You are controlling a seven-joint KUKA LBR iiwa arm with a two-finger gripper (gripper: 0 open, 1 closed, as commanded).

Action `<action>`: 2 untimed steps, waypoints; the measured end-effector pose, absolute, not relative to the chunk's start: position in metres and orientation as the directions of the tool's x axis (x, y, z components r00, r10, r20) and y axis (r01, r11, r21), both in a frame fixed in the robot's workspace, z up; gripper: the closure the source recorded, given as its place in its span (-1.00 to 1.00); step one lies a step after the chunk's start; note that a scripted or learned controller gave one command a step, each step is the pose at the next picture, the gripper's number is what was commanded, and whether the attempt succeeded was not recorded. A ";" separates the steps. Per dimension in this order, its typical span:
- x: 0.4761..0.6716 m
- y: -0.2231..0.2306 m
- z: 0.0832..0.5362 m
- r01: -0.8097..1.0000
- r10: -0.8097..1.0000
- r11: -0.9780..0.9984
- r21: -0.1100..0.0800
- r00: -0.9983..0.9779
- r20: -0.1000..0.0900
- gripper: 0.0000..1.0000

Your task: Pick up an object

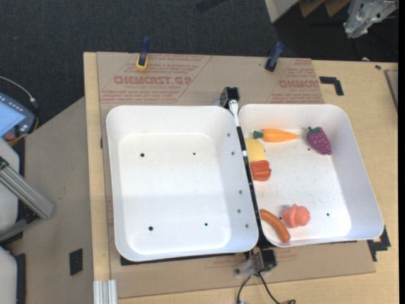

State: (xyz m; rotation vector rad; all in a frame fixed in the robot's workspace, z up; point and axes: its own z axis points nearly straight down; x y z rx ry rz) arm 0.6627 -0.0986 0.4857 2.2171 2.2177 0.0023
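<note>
Gripper (369, 12) at 1 o'clock, off the bins; open or closed, cannot tell. Risk: sausage (275, 225) and pink toy (296, 216) sit v. close, fingers may hit both.

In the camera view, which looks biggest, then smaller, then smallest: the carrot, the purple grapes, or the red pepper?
1. Carrot, the longest.
2 and 3. Purple grapes and red pepper look about alike, so I won't rank them.

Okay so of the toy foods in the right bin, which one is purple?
The bunch of grapes, in the right bin's far right corner beside the carrot. The others are orange, yellow, red or pink.
</note>
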 end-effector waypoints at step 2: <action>0.664 -0.098 0.508 1.000 1.000 0.002 0.014 -0.002 -0.007 1.00</action>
